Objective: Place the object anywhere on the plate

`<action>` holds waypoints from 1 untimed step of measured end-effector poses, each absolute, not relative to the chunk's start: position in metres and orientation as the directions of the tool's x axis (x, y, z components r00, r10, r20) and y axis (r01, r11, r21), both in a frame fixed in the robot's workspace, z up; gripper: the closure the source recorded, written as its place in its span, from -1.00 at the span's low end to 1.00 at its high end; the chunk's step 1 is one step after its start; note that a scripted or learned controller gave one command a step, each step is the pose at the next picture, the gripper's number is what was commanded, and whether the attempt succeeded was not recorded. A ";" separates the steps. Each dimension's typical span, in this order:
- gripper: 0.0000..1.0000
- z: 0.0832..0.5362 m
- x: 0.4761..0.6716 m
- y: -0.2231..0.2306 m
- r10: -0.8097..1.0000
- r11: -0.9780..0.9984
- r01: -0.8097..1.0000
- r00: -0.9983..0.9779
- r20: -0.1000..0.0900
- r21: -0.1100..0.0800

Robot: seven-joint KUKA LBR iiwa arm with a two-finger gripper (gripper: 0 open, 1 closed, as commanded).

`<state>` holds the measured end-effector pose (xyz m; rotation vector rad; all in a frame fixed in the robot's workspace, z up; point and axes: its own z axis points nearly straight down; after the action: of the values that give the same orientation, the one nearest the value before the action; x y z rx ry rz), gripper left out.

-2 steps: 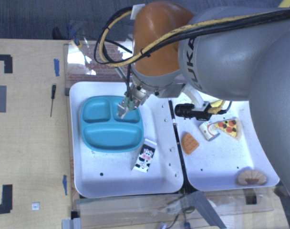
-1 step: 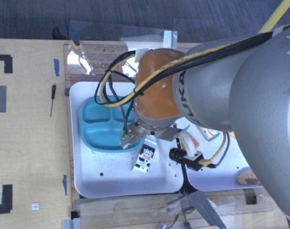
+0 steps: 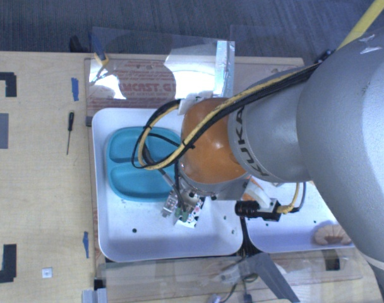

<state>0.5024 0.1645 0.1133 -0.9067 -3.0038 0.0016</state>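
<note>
Camera view from above, at a slant: two shallow white bins side by side on a pale wooden worktop (image 3: pixel 34 188). The grey arm (image 3: pixel 331 125) with its orange band (image 3: pixel 208 147) comes in from 3 o'clock and hides much of both bins. A blue plate (image 3: pixel 132 163) with two lobes lies in the left bin (image 3: pixel 116 232), towards 9 o'clock of the picture's centre.

The jaws hang low over the left bin's floor, just off the plate's edge at about 5 o'clock from it. They show as a small, cluttered metal tip, and I cannot tell whether they are released or clenched. A small white-and-green piece (image 3: pixel 189 218) sits right at the tip. It may be the object or part of the tool (too small to say). A tan rounded object (image 3: pixel 331 234) lies in the right bin (image 3: pixel 287 235), at 4 o'clock of the picture and well apart from the plate. If that is the task's object, it is not yet picked up.

The risks, as I judge them:
- If anything is carried and let go here, it would land on bare bin floor beside the plate, since the tip is past the rim.
- A move towards 10 o'clock while this low could push the plate.
- The loose yellow cable (image 3: pixel 155 137) loops over the plate and could drag across it.
</note>
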 end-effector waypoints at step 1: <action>1.00 0.111 0.508 0.223 0.483 0.876 0.483 -0.876 -0.001 0.004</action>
<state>0.5075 0.2234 0.1114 -0.7835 -3.0440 -0.0058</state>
